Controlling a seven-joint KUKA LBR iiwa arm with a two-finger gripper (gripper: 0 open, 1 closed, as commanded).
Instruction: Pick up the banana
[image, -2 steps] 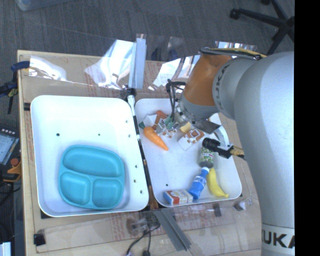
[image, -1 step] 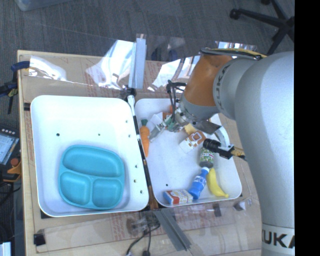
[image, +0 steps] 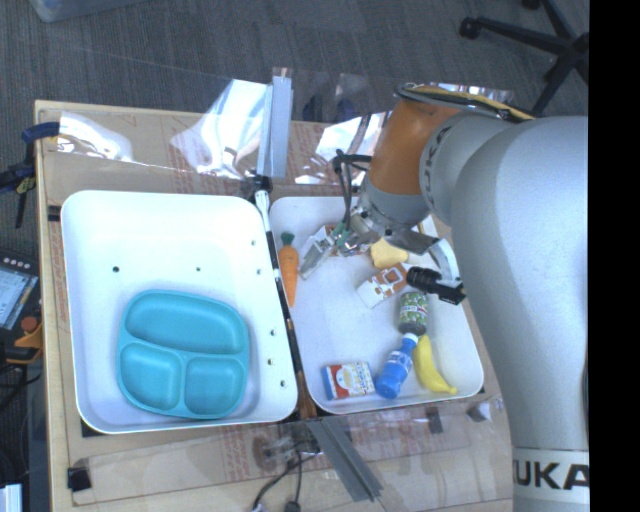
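Note:
The yellow banana (image: 433, 366) lies in the right bin's (image: 330, 330) front right corner, beside a blue bottle (image: 397, 368). My gripper (image: 322, 250) hangs over the far left part of that bin, next to an orange carrot (image: 288, 272) and well away from the banana. Its fingers look open, with nothing between them. The grey arm and its orange band reach in from the right over the bin's far edge.
Between the gripper and the banana lie a yellow block (image: 388, 253), a small white carton (image: 382, 288) and a dark green bottle (image: 413, 312). A red and white box (image: 348, 380) sits at the front. The left bin (image: 90, 230) holds a blue compartment tray (image: 185, 352).

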